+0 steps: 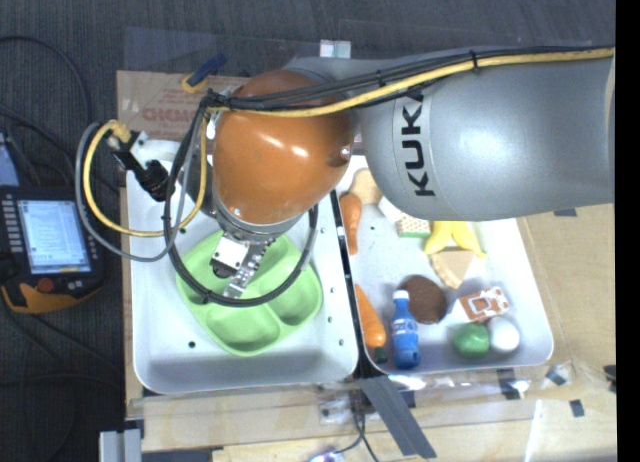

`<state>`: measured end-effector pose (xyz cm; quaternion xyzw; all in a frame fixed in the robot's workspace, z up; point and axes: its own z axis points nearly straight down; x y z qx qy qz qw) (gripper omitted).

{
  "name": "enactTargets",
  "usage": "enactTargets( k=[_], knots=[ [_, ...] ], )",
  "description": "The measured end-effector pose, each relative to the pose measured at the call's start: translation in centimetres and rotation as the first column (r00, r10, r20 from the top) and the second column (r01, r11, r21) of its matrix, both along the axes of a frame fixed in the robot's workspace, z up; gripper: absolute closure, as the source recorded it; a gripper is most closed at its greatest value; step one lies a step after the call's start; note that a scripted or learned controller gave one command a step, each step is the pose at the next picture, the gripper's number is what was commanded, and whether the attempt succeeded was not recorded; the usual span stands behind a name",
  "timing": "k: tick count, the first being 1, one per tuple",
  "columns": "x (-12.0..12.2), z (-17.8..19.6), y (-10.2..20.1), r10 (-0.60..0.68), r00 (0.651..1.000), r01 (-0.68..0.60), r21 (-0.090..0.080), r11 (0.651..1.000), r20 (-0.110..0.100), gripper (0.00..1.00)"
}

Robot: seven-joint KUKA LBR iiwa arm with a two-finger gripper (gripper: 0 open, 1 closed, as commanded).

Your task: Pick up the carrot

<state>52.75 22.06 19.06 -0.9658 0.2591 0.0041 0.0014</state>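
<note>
Even bright overhead light, glare on orange band [268,155] & grey arm [500,140]; slightly soft focus.

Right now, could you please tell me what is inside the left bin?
A green divided plate lies in the left bin, with the claw over it. The arm covers the bin's far part, so anything there is hidden.

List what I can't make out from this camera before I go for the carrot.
- Tool: over the green plate in the left bin; the orange band covers its top, so its opening is unclear.
- Upper carrot: its far end runs under the arm.
- Lower carrot: lies tight against the right bin's left wall.
- Right bin's back part: covered by the arm.
</note>
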Motion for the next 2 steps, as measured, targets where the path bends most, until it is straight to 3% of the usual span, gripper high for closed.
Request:
enactTargets(
  k=[1,2],
  knots=[
    [4.5,-4.4,1.4,-0.072,0.997,0.072,-0.001,0.997,-0.002,1.0],
    [4.6,5.9,1.4,0.237,0.972,-0.237,0.002,0.972,0.009,1.0]
  ],
)
